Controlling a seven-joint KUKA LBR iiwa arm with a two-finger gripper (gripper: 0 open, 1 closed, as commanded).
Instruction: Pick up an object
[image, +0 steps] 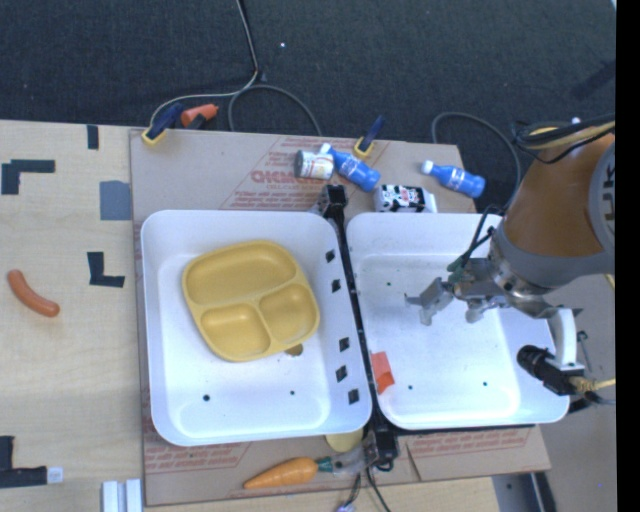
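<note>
A yellow divided plate (251, 298) lies in the left white bin (175, 400), with a small dark item (293, 350) peeking out at its lower right edge. My gripper (450, 305) hangs over the middle of the right white bin (500, 400), its two grey fingers (428, 300) spread apart with nothing between them. The grey arm with its orange band (560, 190) comes in from the right above that bin.
An orange tag (381, 372) sits on the divider between the bins. Beyond the bins lie blue-and-white bottles (355, 168), (455, 179) and a black-and-white box (405, 199). A toy carrot (283, 472) rests at the front; a sausage (33, 293) lies at far left.
</note>
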